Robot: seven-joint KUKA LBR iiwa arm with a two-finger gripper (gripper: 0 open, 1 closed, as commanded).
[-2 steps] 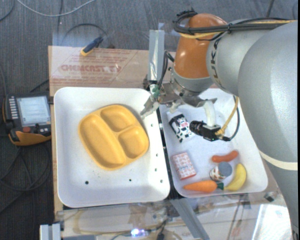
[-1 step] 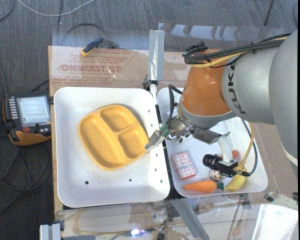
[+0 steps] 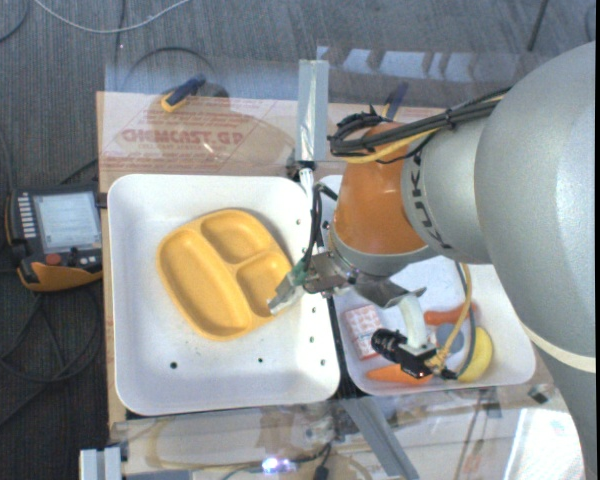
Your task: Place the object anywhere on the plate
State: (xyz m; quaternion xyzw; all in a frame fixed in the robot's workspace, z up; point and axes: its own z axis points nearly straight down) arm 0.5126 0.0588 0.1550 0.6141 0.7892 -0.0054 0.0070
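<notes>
A small greenish object [image 3: 292, 280] sits pinched in the tool [image 3: 288, 290] over the right edge of the yellow divided plate [image 3: 212, 268] in the left bin [image 3: 140, 368]. At right, a banana [image 3: 478, 354], carrot [image 3: 390, 375] and packet [image 3: 364, 328] lie in the right bin [image 3: 510, 368].

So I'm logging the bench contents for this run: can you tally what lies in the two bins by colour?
Yellow: 2, the divided plate in the left bin and a banana in the right bin
Orange: 2, carrot-like pieces
Red and white: 1, small packet
Total: 5
</notes>
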